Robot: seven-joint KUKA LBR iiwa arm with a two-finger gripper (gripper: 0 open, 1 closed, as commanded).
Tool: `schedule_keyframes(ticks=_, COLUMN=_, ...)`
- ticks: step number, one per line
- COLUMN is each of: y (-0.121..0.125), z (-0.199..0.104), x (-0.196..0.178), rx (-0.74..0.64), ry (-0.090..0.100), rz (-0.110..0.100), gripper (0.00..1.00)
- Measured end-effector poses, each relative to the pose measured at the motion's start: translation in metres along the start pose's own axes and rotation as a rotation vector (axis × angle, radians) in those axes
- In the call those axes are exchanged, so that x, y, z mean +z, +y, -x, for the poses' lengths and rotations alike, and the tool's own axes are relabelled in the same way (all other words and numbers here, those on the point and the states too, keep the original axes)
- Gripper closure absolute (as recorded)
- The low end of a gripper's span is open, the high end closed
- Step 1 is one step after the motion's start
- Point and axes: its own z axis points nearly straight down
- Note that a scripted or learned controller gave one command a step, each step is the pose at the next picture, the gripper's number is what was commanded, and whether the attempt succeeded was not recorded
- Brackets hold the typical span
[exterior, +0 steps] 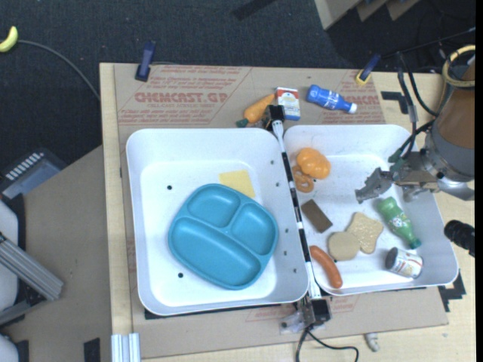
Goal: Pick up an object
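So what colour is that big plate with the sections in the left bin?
The plate is light blue, seen in the camera view.

Blue tray (223, 236); yellow cheese slice (238, 182); green bottle (398, 220); white bins (151, 164).

i see two bins side by side on the surface (189, 89). in the left bin (143, 164) a divided plate (223, 236) sits with a flat slice (238, 182) behind it. in the right bin (438, 266), a sausage (327, 267) lies nearest, bread pieces (357, 237) mid-bin, a bottle (398, 220) right of them.
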Motion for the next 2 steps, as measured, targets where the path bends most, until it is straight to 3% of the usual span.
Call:
schedule_keyframes(ticks=1, y=0.009, z=0.060, x=0.153, rx=0.001, ry=0.000, rz=-0.002, gripper=0.00)
schedule_keyframes(ticks=2, y=0.036, z=-0.007, x=0.162, rx=-0.001, ry=-0.002, rz=0.010, gripper=0.00)
